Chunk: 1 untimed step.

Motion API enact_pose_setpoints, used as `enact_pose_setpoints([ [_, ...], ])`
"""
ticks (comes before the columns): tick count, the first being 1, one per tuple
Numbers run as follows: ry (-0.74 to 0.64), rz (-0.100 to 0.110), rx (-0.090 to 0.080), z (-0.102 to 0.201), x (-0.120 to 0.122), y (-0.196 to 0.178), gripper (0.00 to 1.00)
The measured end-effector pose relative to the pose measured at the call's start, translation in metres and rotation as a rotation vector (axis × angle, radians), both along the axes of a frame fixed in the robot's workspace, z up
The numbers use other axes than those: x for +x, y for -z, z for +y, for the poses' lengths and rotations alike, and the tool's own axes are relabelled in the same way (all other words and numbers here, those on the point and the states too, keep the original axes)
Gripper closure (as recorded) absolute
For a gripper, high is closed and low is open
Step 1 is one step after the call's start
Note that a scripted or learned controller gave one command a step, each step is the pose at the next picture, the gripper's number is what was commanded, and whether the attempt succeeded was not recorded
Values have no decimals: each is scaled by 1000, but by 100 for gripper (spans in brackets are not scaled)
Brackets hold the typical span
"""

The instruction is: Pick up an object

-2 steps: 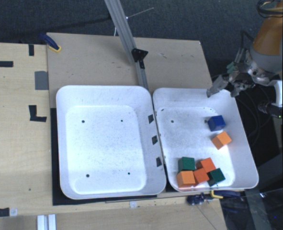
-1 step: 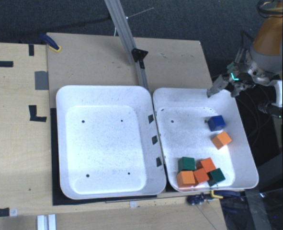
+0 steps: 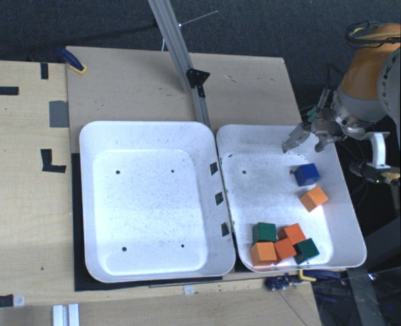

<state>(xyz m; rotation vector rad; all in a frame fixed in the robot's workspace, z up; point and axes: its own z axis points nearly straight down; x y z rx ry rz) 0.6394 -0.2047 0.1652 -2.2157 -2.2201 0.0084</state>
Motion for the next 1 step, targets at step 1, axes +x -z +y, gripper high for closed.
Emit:
enact_pose_setpoints([
  [1, -1, -1, 0, 3, -1, 44, 0],
])
